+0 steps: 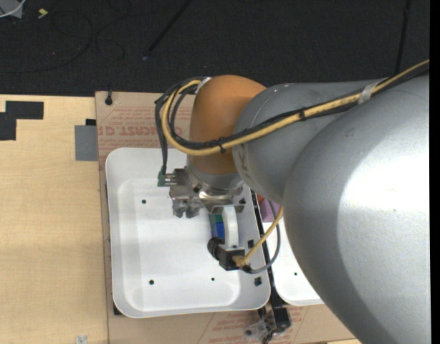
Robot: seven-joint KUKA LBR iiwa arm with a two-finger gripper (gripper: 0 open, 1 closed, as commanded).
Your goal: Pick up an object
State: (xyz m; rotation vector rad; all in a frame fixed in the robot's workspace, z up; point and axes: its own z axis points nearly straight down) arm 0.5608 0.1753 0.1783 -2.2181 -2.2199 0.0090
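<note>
Fingers are hidden under the wrist, so we cannot tell if they are spread or pressed together. The gripper (pixel 218 217) sits low over the white bin (pixel 134 264). A small blue-green object (pixel 218 228) shows right by them, on the side toward the bin's front edge; touching or apart, we can't say. A pink item (pixel 269 210) lies off to their side, by the bin's rim. Risks, as we judge them: an off-centre close could nudge the blue-green object away, or the cable (pixel 259 253) hanging close by could snag on the lift
</note>
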